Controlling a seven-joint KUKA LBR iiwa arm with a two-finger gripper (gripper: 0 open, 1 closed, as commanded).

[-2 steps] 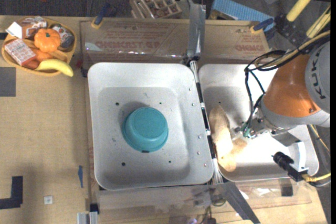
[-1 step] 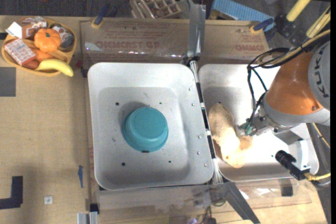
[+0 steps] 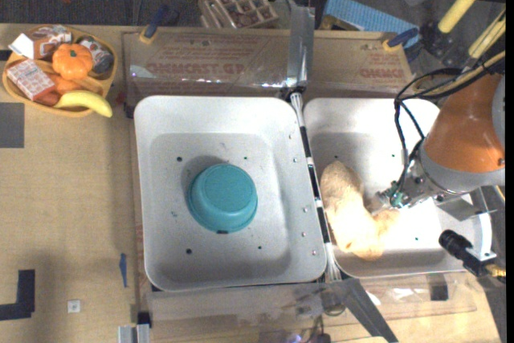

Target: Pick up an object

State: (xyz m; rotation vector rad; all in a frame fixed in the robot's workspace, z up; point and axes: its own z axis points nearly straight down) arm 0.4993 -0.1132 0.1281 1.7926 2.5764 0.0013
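Closest to the lens, the arm's orange-banded wrist hangs over the right bin [image 3: 353,120] with the gripper [image 3: 391,201] low beside the pale tan soft object [image 3: 350,213]; whether anything sits between its tips you cannot tell. That object lies just to the gripper's left, slumped against the bin's left wall, while the teal bowl [image 3: 223,198] sits well apart, further left in the left bin [image 3: 161,124]. To do this step well, centre yourself over the lump's thicker middle rather than its edge, and descend straight so it cannot squirm aside.
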